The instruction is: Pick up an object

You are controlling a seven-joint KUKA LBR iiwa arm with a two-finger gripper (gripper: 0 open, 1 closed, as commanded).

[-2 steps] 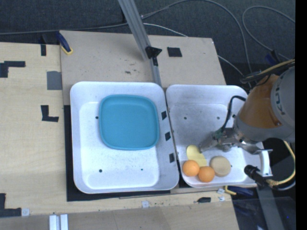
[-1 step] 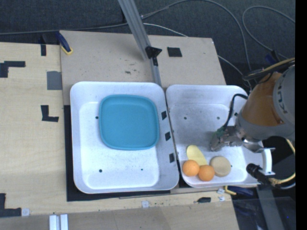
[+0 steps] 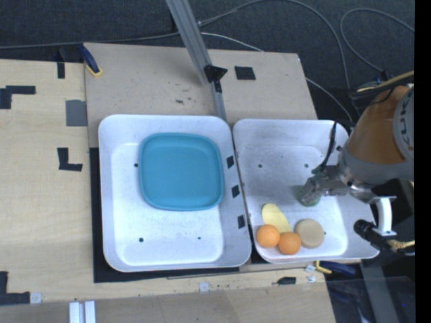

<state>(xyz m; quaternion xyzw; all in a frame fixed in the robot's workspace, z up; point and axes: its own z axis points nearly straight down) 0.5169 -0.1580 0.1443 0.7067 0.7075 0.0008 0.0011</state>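
Lying just below-left of pincer (image 3: 309, 195): yellow piece (image 3: 274, 215).

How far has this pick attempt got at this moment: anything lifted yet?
Nothing looks lifted. The gripper is down in the right bin, above the objects. The yellow piece, two orange balls and the beige disc all lie on the bin floor near its front edge. The blue plate sits in the left bin. Grasping and lifting remain.

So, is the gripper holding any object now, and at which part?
Nothing is seen held. The gripper is low in the right white bin, apart from the yellow piece, two orange balls and beige round object.
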